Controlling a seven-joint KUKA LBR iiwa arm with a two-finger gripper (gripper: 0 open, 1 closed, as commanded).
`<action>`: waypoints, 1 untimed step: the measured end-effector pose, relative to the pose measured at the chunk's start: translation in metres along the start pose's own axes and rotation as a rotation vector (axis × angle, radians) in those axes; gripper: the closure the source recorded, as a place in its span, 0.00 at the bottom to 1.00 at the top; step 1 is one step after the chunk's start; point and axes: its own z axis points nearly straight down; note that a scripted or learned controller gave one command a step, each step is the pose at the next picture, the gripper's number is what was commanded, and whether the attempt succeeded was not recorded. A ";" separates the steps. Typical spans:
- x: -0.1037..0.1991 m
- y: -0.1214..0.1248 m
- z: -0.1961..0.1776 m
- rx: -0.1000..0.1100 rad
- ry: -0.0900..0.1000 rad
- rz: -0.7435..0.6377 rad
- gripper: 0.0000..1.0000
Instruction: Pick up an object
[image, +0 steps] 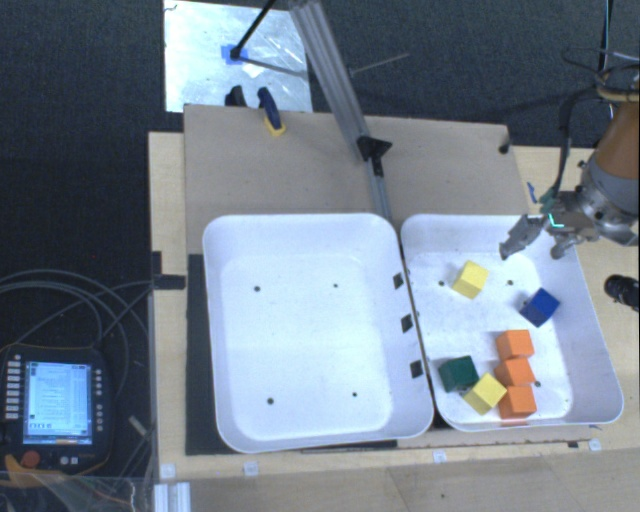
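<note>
Claw (540, 238) spread, nothing pinched; yellow cube (470, 279) just below-left, apart.

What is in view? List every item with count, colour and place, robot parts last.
bins: 2, white, side by side on the bench
yellow blocks: 2, one at the upper middle of the right bin, one near its front
blue block: 1, right side of right bin
orange blocks: 3, in a column at the front right of right bin
green block: 1, dark green, front left of right bin, beside the front yellow block
pendant: 1, black with lit screen, far left
clamp: 1, blue and yellow, top of board
arm: 1, grey with orange band, right edge
hand: 1, above the right bin's upper right, holding nothing
</note>
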 end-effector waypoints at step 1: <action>-0.002 0.005 0.043 0.003 0.000 0.002 0.00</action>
